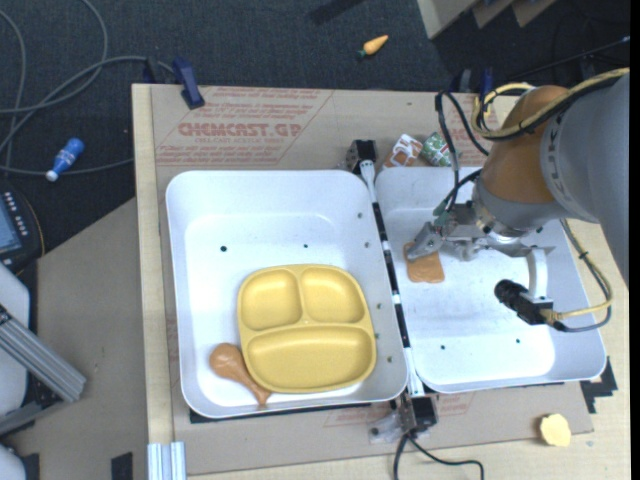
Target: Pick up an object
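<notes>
Two shallow white bins sat side by side on the bench: the left bin and the right bin. In the left bin there were two things. One yellow plate with three compartments lay in its lower half, and one tan drumstick toy lay against the plate's lower-left edge.

The right bin held just one thing, a flat orange-brown piece, close to that bin's left wall and a little right of the frame's centre. The gripper was down low, right over the piece's upper edge, with the grey arm coming in from the upper right. Whether it was open or closed could not be told from this angle, nor whether it touched the piece.

Four loose bits lay outside the bins:
- one crumpled wrapper just above the right bin's top rim
- one small orange item on the dark floor at the top
- one blue bottle-like thing at far left
- one yellow lump in the lower right corner
</notes>
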You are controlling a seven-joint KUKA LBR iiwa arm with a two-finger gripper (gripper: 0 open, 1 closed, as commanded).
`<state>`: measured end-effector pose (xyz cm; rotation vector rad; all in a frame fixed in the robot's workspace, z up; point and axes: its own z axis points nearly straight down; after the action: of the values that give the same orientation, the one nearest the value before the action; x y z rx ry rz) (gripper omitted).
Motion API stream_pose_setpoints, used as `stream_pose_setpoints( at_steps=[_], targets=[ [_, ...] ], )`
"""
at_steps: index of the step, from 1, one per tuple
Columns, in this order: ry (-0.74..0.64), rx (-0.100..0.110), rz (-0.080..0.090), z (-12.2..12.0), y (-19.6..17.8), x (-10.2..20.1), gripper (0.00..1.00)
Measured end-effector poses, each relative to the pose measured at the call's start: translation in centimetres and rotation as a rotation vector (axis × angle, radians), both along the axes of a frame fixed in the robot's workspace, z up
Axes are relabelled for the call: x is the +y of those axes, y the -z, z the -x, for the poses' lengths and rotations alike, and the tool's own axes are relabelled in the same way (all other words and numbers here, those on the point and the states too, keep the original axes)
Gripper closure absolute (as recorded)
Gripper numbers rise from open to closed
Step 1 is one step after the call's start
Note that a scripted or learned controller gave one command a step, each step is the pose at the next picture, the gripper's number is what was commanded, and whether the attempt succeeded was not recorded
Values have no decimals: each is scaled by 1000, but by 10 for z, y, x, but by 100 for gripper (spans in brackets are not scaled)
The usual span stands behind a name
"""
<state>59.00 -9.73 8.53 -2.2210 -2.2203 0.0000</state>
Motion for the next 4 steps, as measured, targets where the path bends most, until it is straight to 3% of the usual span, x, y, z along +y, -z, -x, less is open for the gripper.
stream_pose_setpoints(
  at_steps=[1,2,4],
  targets=[
    [-1,-3,1,-9,0,-6,0],
    [1,0,0,4,0,0,0],
    [1,-1,1,3,0,5,0]
  ],
)
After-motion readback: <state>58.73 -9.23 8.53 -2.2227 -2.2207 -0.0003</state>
